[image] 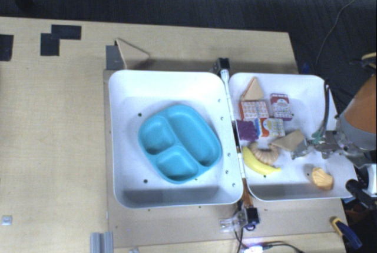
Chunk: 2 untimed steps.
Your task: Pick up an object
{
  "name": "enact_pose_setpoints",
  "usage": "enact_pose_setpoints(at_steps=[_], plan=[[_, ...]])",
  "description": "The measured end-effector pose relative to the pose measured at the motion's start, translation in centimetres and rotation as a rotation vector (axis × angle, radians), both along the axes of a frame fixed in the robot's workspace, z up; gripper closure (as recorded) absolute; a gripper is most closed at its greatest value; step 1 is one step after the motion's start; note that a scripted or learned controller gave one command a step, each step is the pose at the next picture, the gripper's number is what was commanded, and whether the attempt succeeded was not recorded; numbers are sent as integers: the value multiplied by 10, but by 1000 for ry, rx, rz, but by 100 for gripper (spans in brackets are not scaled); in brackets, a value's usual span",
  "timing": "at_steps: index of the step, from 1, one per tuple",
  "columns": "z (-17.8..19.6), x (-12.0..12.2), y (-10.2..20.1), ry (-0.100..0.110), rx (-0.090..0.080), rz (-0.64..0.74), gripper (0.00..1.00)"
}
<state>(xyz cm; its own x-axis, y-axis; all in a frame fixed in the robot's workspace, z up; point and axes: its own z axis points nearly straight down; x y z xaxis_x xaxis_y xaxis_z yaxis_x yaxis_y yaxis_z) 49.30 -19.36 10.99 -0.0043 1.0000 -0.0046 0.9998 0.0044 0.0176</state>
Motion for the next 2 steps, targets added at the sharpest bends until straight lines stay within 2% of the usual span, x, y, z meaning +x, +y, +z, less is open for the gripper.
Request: enact_pose_setpoints(at_steps=[1, 2], plan=[[11, 2, 1, -4, 0, 3, 100], [11, 2, 1, -4, 0, 2, 0]])
